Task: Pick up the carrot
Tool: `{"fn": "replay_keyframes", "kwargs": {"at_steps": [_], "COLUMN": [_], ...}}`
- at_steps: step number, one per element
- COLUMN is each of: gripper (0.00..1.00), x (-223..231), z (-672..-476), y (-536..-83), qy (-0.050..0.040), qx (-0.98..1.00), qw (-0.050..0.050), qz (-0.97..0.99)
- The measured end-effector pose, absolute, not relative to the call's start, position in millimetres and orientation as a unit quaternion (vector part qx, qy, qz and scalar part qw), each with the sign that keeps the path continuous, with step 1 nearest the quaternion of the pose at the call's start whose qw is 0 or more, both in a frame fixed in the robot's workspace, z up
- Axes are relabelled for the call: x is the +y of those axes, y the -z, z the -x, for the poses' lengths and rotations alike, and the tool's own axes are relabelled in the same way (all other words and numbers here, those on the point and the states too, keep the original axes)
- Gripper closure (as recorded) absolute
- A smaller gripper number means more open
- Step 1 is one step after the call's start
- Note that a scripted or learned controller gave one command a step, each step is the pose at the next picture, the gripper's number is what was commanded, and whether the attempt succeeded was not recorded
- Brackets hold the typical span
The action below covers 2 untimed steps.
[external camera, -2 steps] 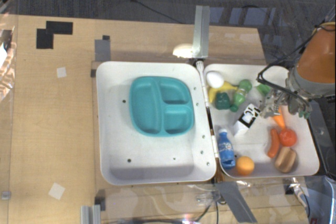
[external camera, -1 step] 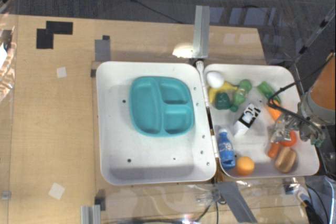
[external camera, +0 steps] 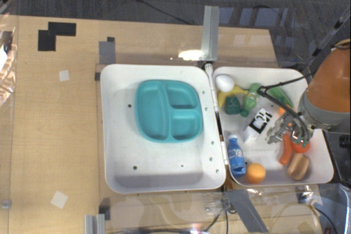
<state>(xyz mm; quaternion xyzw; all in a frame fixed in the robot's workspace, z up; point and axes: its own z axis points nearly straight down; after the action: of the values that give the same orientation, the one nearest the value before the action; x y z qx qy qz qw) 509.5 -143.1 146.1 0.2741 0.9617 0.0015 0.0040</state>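
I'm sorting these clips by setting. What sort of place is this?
Probably a robotics lab pick-and-place bench: two shallow white bins side by side on a wooden bench, toy food such as the orange carrot, and a grey robot arm with an orange band.

The grey arm (external camera: pixel 329 90) with its orange band is seen reaching in from the right, and its gripper (external camera: pixel 286 130) is pointed down and to the left, low and near the arm's end.

You see a bright, even light from above. Glare sits on the metal post (external camera: pixel 210 35) behind the bins. Shadows are soft; small things look a little blurred.
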Motion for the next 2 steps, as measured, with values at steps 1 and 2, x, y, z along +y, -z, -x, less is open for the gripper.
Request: {"fn": "replay_keyframes", "kwargs": {"at_steps": [1,2], "gripper": [1.00,1.00], "x": [-42,-108], "z": [-489.4,-489.2], "y": [-186,-351], "qy": [-0.0026,0.0001], "qx": [0.958,0.984], "qw": [0.004,0.009], "qz": [-0.285,-0.176]}}
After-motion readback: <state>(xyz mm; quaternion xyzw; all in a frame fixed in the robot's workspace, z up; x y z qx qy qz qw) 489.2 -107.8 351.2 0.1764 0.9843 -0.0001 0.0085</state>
